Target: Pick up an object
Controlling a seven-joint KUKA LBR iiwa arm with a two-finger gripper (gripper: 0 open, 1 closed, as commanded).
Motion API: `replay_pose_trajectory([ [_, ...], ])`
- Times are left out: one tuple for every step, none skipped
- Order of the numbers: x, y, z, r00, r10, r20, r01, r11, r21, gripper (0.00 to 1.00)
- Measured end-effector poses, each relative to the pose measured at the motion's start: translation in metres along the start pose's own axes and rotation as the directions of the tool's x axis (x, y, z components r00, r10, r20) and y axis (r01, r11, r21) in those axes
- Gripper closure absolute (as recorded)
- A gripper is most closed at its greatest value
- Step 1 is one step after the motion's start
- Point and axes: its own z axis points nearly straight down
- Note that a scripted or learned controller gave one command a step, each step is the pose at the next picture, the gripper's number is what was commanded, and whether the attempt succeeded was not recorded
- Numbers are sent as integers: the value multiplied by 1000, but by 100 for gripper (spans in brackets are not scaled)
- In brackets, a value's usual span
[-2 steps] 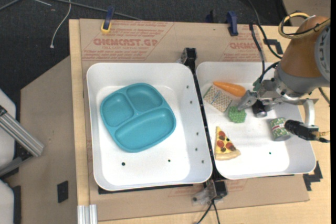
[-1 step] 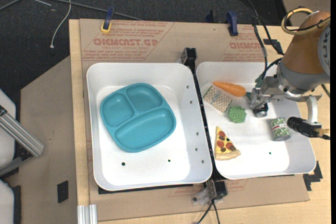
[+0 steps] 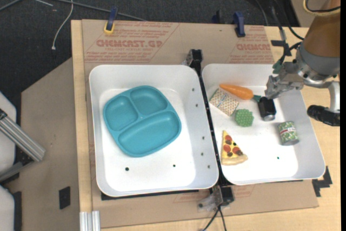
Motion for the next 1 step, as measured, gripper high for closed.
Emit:
replay_pose_trajectory([
  [10,5,-53,1000,-1,0,1,1000,-1,100],
])
